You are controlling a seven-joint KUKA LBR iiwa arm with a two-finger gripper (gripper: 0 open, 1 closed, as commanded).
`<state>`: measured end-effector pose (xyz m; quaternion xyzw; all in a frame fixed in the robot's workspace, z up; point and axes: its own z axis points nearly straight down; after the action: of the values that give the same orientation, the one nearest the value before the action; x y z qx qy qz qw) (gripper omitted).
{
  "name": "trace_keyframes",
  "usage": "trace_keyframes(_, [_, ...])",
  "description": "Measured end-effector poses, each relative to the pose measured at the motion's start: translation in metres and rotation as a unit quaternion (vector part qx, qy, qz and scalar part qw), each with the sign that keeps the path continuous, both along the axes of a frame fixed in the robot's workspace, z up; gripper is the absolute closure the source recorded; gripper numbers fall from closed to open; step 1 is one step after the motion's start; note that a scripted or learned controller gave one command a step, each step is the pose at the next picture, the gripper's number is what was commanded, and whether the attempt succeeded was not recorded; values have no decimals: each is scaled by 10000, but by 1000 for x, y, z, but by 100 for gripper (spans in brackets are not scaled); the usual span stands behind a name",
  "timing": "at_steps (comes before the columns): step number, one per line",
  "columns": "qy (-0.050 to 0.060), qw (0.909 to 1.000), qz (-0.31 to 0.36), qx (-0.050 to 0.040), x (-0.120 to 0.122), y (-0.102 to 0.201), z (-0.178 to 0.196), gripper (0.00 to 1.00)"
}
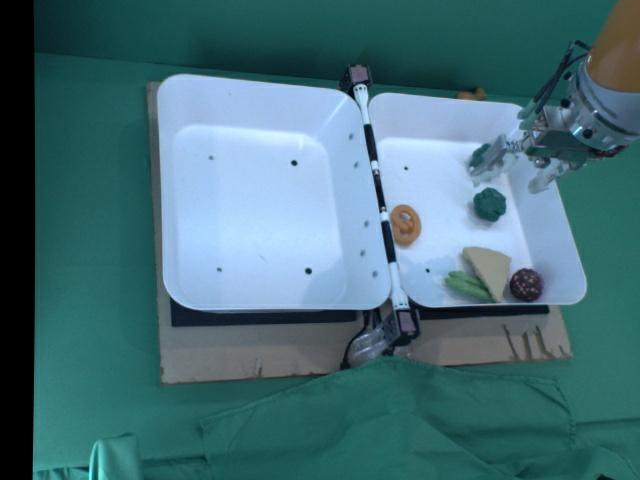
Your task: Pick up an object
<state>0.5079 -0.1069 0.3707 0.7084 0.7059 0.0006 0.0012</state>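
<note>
Green-draped bench (pixel 90 218), cardboard sheet (pixel 250 363), two white bins (pixel 260 98) side by side

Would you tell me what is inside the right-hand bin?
The right bin holds an orange pretzel, dark green broccoli, a cheese wedge, green bean pods and a dark red berry. The claw covers its far corner.

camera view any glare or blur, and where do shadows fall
Camera view: even, soft light; mild sheen on the left bin; the gripper is slightly blurred; the pretzel and broccoli stay sharp, with faint shadows close beside them.
</note>
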Motion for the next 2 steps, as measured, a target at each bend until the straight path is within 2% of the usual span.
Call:
trace_keyframes(1, [36, 10000, -10, 2, 24, -13, -80, 0])
trace_keyframes(2, [24, 10000, -14, 2, -12, -23, -101, 0])
